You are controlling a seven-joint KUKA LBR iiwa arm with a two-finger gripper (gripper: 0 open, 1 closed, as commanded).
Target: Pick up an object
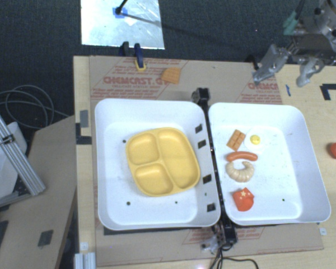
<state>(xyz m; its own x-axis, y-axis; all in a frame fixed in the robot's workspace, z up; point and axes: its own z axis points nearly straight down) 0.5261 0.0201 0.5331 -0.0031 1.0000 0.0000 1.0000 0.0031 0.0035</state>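
The shrimp (241, 170) lay in the right bin (302, 150), well below and left of the claw (285, 72), which hung wide and empty beyond the bin. It looked light, stiff and slick; gripping across its curved middle seemed safest.

My tool (287, 70) hangs open and empty above the counter (224, 77), past the right bin's (308, 150) far edge. That bin holds a cracker (236, 139), egg (255, 140), sausage (242, 157), shrimp (241, 170), and strawberry (243, 199). A yellow divided tray (162, 161) sits in the left bin (109, 167).
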